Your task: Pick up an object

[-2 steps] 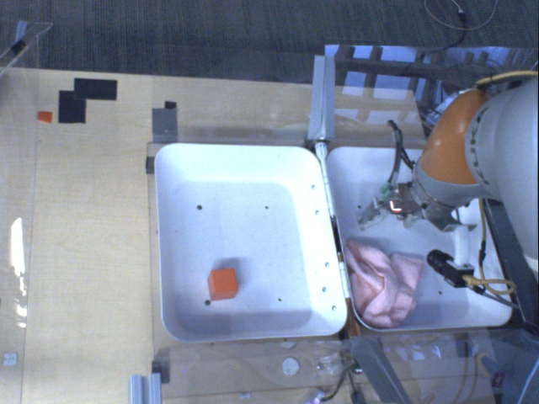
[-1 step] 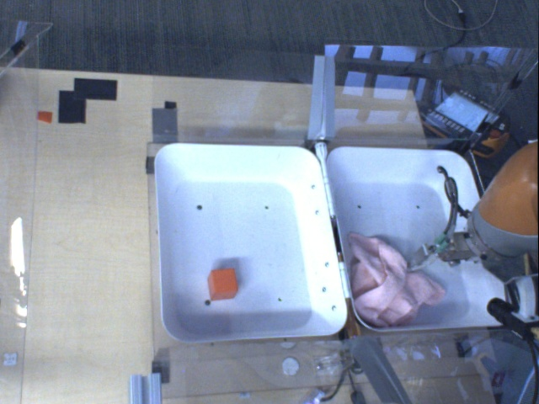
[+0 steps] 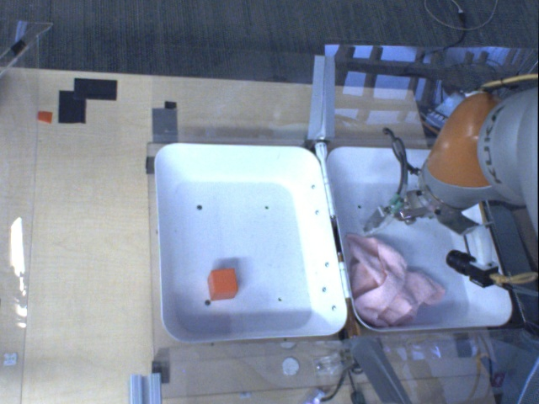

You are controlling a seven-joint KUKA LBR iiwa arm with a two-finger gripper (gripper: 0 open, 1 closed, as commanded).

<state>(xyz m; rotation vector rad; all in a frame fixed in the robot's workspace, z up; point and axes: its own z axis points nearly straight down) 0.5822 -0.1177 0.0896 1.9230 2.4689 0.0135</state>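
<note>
A small orange cube (image 3: 223, 284) lies in the front left part of the left white bin (image 3: 181, 175). A crumpled pink cloth (image 3: 389, 282) lies along the front of the right white bin (image 3: 358, 171). My gripper (image 3: 381, 217) hangs over the right bin, just above the cloth's far left edge, its tip pointing left toward the divider between the bins. The grey arm with its orange band (image 3: 459, 150) reaches in from the right and hides the bin's far right corner.
A metal post (image 3: 320, 99) stands behind the seam between the bins. Black markers (image 3: 80, 98) and a small orange tag (image 3: 45, 117) sit on the wooden bench at the far left. Cables and frame parts crowd the right side.
</note>
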